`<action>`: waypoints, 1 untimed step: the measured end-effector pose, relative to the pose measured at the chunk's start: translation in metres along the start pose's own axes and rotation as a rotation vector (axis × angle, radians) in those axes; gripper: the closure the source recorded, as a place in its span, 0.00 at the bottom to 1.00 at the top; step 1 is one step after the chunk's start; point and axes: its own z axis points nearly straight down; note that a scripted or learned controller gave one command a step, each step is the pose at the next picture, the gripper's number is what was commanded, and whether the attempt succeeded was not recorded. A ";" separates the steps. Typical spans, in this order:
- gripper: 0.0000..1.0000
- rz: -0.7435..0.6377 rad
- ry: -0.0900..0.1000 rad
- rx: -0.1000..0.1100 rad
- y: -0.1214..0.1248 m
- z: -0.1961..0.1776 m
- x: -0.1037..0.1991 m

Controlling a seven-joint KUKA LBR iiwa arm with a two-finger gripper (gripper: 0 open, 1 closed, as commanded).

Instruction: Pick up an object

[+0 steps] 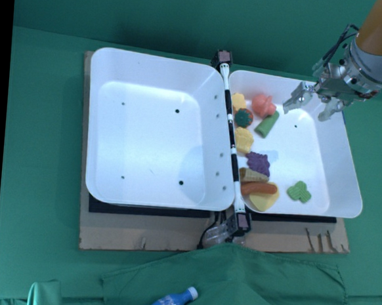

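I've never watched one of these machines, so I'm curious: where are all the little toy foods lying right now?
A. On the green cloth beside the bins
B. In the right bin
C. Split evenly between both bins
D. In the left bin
B: the toys, such as the purple grapes and green piece, lie in the right bin.

No text, brand, number or sign can be read anywhere. A label is borne by the small blue bottle lying below the left bin, but its print is too small to be made out.
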 end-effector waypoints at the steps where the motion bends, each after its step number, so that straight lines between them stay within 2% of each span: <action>1: 0.00 -0.003 0.000 0.005 0.047 0.090 0.019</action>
